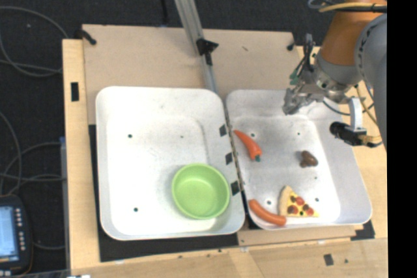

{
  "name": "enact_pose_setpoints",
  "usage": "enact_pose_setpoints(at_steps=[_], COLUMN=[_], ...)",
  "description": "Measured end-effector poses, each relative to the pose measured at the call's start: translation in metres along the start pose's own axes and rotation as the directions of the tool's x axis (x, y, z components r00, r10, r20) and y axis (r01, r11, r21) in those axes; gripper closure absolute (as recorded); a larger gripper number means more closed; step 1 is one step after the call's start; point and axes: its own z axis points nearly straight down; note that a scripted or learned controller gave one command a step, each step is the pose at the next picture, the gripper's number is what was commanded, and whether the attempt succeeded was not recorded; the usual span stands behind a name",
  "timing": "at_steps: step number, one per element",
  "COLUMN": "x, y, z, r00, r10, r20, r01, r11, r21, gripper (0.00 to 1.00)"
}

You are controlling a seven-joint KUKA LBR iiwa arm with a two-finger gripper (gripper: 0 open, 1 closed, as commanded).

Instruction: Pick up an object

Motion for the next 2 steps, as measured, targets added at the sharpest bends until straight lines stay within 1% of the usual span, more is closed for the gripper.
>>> enact_pose_setpoints(at_steps=[1, 2], x=[-0.001, -0.003], y=[0.001, 0.003], z=[-0.066, -0.121], r00=[1.0, 1.0], r10=[-0.002, -0.003], r20=[-0.002, -0.002], r01=[0.002, 0.003], r11=[1.0, 1.0], r21=[-0.004, -0.004], gripper=[1.0, 1.0])
